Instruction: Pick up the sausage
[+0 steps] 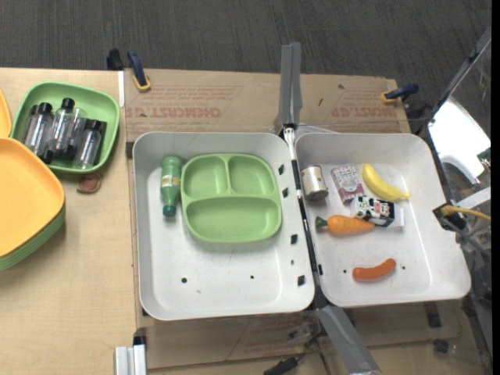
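The sausage (374,271) is a short orange-red link lying on its side near the front of the right bin (437,280). It points roughly left to right, with bare white floor all around it. Nothing touches it. An orange carrot (349,225) lies a little behind it, toward the bin's middle.
The right bin also holds a banana (383,183), a small metal can (313,183), a pink packet (346,183) and a black-and-white packet (377,208). In the left bin (226,287) sit a green divided plate (231,197) and a green bottle (170,183). A green tray of bottles (66,127) and orange plates (27,209) stand far left.
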Robot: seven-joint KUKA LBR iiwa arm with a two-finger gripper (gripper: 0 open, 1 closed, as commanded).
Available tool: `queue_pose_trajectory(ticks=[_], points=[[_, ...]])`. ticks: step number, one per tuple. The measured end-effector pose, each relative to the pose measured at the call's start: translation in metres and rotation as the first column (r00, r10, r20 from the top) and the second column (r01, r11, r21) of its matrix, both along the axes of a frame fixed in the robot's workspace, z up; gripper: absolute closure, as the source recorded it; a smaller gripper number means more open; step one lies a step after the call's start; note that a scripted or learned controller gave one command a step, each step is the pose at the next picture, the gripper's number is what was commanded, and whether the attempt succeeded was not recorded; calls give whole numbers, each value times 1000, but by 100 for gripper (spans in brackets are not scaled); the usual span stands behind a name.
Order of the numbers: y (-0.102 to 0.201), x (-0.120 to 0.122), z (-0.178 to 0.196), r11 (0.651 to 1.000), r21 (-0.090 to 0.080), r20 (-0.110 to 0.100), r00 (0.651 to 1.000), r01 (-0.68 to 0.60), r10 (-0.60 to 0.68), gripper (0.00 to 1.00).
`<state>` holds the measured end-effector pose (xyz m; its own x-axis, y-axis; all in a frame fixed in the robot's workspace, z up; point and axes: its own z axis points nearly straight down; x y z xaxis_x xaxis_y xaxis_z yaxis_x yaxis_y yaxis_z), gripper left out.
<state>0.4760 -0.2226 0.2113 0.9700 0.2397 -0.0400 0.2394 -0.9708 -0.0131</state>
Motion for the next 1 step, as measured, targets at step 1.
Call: queue_pose_trajectory(ticks=[1], points=[[-1,0,8,1000,0,-4,1000,-2,2,100]])
